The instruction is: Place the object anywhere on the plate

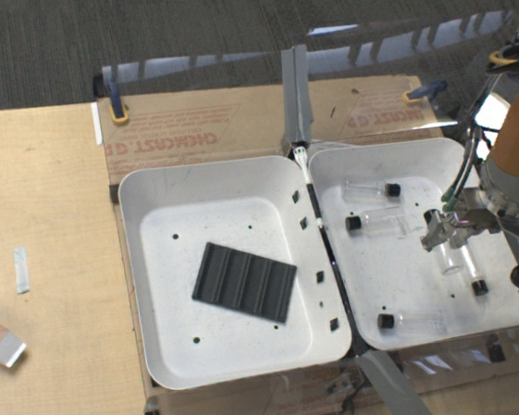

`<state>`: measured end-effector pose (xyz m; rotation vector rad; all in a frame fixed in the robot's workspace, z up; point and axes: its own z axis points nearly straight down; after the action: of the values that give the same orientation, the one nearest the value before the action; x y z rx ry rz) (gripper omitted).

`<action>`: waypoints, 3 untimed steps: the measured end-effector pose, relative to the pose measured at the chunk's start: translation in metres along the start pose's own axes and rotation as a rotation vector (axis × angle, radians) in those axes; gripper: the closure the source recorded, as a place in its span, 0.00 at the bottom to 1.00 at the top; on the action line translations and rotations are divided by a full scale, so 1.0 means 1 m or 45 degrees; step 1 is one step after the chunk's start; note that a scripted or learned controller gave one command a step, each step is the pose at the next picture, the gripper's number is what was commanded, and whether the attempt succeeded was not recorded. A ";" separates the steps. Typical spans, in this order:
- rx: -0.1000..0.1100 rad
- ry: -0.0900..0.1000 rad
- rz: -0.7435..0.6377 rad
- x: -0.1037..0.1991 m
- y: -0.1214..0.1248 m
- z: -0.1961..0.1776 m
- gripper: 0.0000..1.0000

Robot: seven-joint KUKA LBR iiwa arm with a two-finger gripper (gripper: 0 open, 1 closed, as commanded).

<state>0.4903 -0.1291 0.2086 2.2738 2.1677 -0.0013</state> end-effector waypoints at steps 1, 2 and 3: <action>0.003 -0.001 -0.129 0.072 0.033 0.009 1.00; 0.003 -0.002 -0.051 0.158 0.113 0.004 1.00; 0.003 0.000 -0.698 0.216 0.101 0.018 1.00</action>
<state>0.6016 0.0818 0.1907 1.6030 2.7036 -0.0040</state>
